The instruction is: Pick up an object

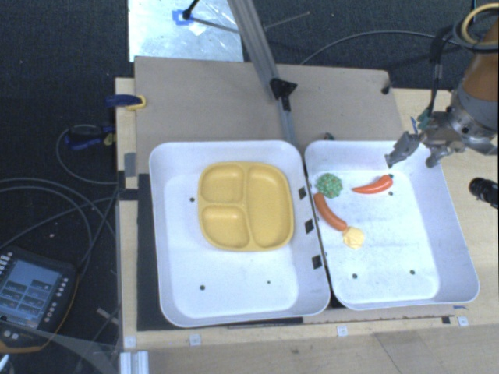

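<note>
Two shallow white bins sit side by side on a wooden bench (234, 100). The left bin (179, 287) holds one yellow divided plate (245, 206) with three compartments, lying flat near the bin's far half. The right bin (421, 271) holds four toy food items, all grouped in its far-left part: one green broccoli floret (329, 184); one red-orange chili pepper (373, 185), lying roughly left to right, just right of the broccoli and apart from it; one orange sausage (330, 212), lying at a slant, its far end just near of the broccoli; and one small yellow piece (353, 238), at or touching the sausage's near end. The arm enters from the right, and its gripper (415, 153) hangs above the far-right part of the right bin, up and to the right of the chili pepper and apart from it. Its two fingers stand spread, with nothing between them. One metal pole (257, 45) slants across the far part of the scene. Left of the bench lie loose cables (78, 178) and one handheld control pendant (31, 291).
</note>
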Robot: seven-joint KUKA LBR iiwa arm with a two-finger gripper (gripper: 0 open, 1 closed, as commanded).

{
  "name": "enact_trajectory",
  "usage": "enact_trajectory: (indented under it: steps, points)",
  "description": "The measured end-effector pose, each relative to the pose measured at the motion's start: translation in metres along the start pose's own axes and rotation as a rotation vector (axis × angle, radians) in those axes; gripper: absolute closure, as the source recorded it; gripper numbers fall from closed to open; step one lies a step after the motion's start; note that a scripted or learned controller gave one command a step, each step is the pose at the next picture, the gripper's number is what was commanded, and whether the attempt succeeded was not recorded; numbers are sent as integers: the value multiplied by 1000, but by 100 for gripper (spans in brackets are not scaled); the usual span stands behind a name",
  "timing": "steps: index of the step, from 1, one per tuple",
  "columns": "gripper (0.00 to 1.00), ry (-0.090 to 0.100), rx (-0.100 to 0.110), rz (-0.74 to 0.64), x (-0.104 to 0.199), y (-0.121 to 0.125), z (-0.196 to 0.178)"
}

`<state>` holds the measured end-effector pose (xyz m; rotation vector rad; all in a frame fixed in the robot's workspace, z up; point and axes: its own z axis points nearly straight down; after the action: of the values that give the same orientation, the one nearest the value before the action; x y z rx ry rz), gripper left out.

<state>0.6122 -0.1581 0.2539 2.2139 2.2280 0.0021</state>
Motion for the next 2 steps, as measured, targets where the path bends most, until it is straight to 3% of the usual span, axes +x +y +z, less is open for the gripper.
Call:
enact_trajectory:
  steps: [1, 2]
  points:
    - [0, -1, 0, -1, 0, 0, 0]
    - [0, -1, 4, -1, 1, 8, 45]
